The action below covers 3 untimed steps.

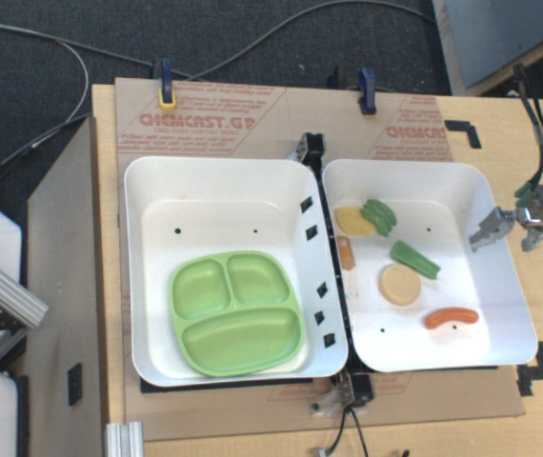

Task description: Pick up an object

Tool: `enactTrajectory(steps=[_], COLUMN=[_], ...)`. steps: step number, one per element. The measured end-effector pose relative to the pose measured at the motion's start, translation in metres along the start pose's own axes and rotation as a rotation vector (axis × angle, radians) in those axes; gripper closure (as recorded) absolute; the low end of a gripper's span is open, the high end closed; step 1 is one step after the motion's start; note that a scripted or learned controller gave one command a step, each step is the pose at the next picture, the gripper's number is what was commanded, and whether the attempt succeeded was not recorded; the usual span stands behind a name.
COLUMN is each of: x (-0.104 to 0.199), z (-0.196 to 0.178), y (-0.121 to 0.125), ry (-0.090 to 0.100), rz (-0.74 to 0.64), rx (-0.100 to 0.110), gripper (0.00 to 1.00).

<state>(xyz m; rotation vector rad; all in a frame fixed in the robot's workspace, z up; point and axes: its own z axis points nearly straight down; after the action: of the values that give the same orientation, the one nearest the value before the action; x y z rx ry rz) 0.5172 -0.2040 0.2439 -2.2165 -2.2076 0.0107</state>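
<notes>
2 shallow white bins sit side by side on a cardboard sheet (pixel 252 112) printed in red letters that read roughly "CHEMCAST GP", once toward the far left and again, partly cut off, toward the far right. The left bin (pixel 148 255) holds 1 green plate (pixel 237 311) with 3 compartments, lying in its near half. The right bin (pixel 495 293) holds 6 small food-like objects: a yellow piece (pixel 351 222) touching a dark green leafy piece (pixel 380 215) at the far left, a small orange piece (pixel 346 253) against the left wall, a green pod (pixel 414 259) near the middle, a tan round disc (pixel 400 285) just near of it, and a red-orange sausage (pixel 452 319) toward the near right. The gripper (pixel 510 225) hangs at the right bin's right rim, above the wall and apart from every object; nothing is visibly between its fingers, and whether it is spread or closed cannot be told. 2 clamps, 1 yellow-handled (pixel 166 85) and 1 blue (pixel 367 91), pin the sheet's far edge.
</notes>
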Motion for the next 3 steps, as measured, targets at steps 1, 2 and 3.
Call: enactTrajectory(steps=[1, 2, 3], x=[0.001, 0.006, 0.007], z=[-0.007, 0.054, 0.112], y=[0.003, 0.001, -0.009], ry=[-0.004, -0.001, 0.0], rz=[-0.004, -0.004, -0.003], rx=[-0.013, -0.009, -0.006], gripper=[0.0, 0.0, 0.0])
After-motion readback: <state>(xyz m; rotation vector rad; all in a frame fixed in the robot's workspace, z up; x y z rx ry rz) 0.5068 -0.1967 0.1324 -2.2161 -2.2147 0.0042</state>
